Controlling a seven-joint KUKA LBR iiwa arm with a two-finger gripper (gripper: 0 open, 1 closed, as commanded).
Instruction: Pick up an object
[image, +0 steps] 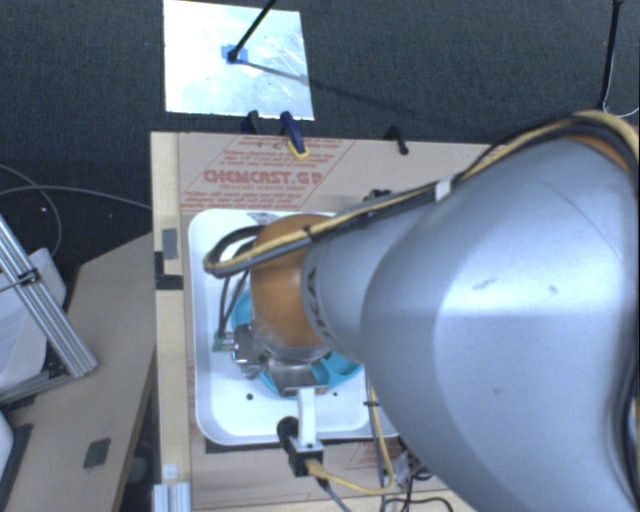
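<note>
Gripper (290, 385) sat low in bin (215, 425) over blue object (340, 370); grip state unreadable. Risk: my wrist blocked view, blind miss.

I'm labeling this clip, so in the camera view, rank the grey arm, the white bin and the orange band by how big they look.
1. Grey arm, inflated by nearness to the camera.
2. White bin.
3. Orange band.

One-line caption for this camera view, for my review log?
Grey arm with orange band reaches down into the left white bin, over a blue object.
</note>
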